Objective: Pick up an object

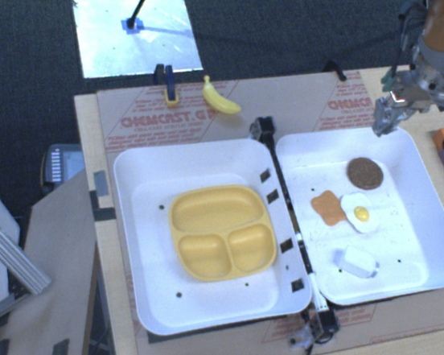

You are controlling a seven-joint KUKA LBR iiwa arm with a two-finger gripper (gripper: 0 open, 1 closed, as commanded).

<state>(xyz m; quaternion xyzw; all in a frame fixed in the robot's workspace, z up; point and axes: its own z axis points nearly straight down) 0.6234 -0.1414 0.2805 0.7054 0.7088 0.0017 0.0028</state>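
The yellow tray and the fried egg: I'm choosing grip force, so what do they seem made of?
Yellow tray: probably moulded plastic, matte, with smooth rounded compartment walls. Fried egg: likely toy plastic or rubber, with a flat white and a glossy yolk; which one I cannot tell.

Bright, even overhead light — white bins (203, 155) glare slightly; image soft.

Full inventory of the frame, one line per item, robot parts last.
left bin: 1, white, left on bench
right bin: 1, white, right on bench
divided tray: 1, yellow, in left bin
round patty: 1, brown, upper right bin
toast-like piece: 1, orange, mid right bin
fried egg toy: 1, white with yellow yolk, touching the orange piece
small block: 1, white, lower right bin
banana: 1, yellow, on board behind bins
end effector: 1, grey, above right bin's far edge
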